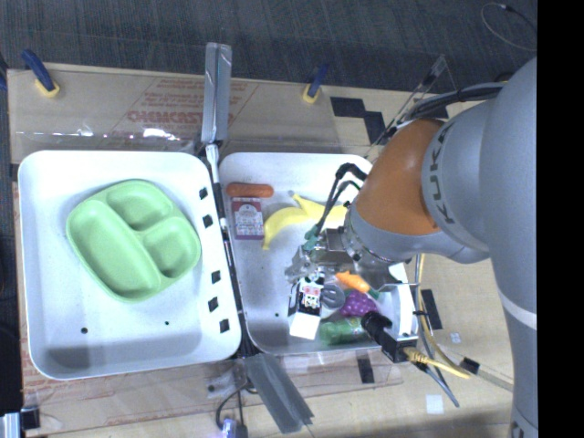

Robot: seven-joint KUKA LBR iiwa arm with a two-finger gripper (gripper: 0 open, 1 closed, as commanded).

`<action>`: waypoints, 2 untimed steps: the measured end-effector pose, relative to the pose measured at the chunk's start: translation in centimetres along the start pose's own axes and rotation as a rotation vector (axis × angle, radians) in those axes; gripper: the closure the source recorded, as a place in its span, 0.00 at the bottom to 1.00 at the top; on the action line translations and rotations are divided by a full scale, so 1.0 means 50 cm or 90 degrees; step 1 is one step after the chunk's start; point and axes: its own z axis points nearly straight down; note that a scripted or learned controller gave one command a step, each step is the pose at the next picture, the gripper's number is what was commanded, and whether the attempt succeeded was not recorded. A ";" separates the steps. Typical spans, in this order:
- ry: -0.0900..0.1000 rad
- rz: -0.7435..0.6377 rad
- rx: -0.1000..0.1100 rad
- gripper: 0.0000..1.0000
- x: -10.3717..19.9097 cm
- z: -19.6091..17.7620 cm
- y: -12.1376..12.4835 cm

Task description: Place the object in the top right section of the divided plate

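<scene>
Divided plate (132,238), smooth pale-green plastic with three rounded sections, sits in the left bin (36,245), well left of the gripper (315,261). Whether its fingers grip anything, I cannot tell. Just beside them: a curved yellow banana (285,219), a white carton (308,307), purple grapes (359,305).

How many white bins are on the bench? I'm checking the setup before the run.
2. The left bin holds the green divided plate. The right bin holds a banana and other small items, with the arm over its right part.
</scene>
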 end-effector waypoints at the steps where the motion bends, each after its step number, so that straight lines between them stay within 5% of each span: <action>1: -0.002 -0.120 -0.002 1.00 0.103 -0.030 0.067; 2: -0.002 -0.160 -0.002 1.00 0.084 -0.065 0.039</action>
